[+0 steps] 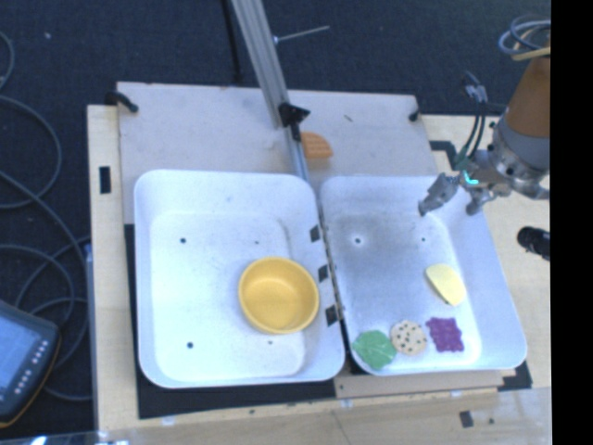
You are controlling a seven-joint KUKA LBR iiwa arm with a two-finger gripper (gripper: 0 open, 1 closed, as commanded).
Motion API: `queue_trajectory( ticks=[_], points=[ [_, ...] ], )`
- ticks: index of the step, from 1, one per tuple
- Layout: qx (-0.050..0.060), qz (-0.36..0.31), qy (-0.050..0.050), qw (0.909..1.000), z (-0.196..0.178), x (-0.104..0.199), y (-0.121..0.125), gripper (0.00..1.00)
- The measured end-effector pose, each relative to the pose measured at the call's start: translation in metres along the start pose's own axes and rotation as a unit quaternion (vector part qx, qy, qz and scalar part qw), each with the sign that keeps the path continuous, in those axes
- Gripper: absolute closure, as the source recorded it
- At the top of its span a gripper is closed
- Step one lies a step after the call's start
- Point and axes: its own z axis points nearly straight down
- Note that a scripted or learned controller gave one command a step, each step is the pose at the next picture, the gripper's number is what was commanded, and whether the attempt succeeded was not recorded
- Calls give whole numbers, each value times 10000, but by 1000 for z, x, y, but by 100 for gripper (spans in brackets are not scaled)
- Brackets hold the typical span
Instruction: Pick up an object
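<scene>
Four small things lie in the right bin (482,248), all toward its near end: a yellow piece (446,283) by the right wall, and along the near edge a purple piece (446,334), a speckled cookie (408,337) and a green piece (373,349) in a row, the cookie touching the green piece and just beside the purple one. Any of them could be the thing to pick up, and none of them is in the claw. The claw (452,196) hangs over the far right corner of that bin, well apart from all four; the yellow piece is the closest to it, lying nearer the camera. Its two fingers are spread apart with nothing between them. Above it the grey arm (526,151) with its orange band enters from the right. The left bin (167,248) holds a yellow bowl (278,294), upright, near the shared wall. Beyond the bins an orange thing (316,146) lies on the board beside a slanted metal rail (264,54).
</scene>
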Motion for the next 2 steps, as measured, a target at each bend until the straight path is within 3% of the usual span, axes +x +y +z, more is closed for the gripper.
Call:
queue_trajectory(
  ticks=[1,2],
  points=[
    [25,27,-2,10000,51,-12,-1,0],
    [22,10,2,10000,99,-5,2,0]
  ],
)
